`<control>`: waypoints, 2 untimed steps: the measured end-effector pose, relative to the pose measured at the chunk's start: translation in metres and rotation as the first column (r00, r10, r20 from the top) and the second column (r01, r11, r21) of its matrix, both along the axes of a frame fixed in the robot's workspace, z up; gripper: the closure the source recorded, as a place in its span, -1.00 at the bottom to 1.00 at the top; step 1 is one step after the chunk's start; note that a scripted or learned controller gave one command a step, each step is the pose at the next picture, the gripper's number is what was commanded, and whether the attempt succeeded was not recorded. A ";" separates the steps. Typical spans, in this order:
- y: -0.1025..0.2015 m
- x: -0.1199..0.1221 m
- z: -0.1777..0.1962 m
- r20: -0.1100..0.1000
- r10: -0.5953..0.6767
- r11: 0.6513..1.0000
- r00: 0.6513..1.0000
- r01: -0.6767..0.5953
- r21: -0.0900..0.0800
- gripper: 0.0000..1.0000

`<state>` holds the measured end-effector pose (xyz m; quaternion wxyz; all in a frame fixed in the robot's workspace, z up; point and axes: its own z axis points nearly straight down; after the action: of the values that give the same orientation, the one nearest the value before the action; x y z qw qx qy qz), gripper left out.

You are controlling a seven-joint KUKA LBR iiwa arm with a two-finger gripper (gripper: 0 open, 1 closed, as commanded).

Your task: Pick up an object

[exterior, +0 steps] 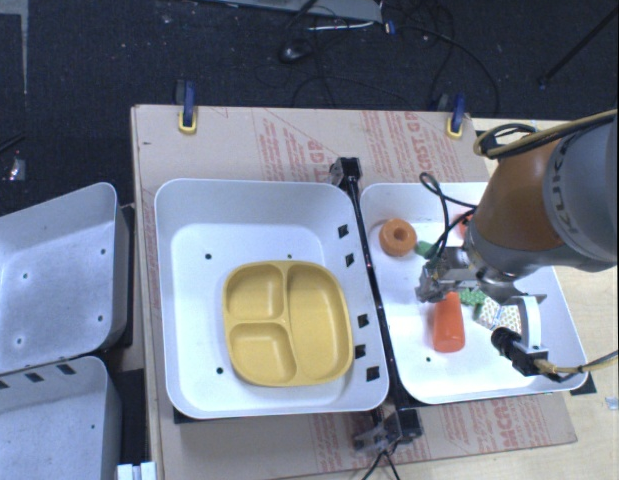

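Yellow tray (287,322) fills left bin (179,218); tool (441,286) above orange cylinder (448,326).

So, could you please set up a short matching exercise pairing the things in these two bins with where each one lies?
Things:
1. yellow divided tray
2. orange ring
3. red-orange cylinder

Places:
A. right bin, far end
B. left bin, middle
C. right bin, just under the gripper

Pairs: 1-B, 2-A, 3-C
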<state>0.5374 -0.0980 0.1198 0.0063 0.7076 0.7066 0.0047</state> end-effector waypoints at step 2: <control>0.006 0.008 0.097 -0.010 0.005 1.000 1.000 -0.005 0.001 1.00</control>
<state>0.5455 -0.0920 0.2167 0.0023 0.7059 0.7083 0.0015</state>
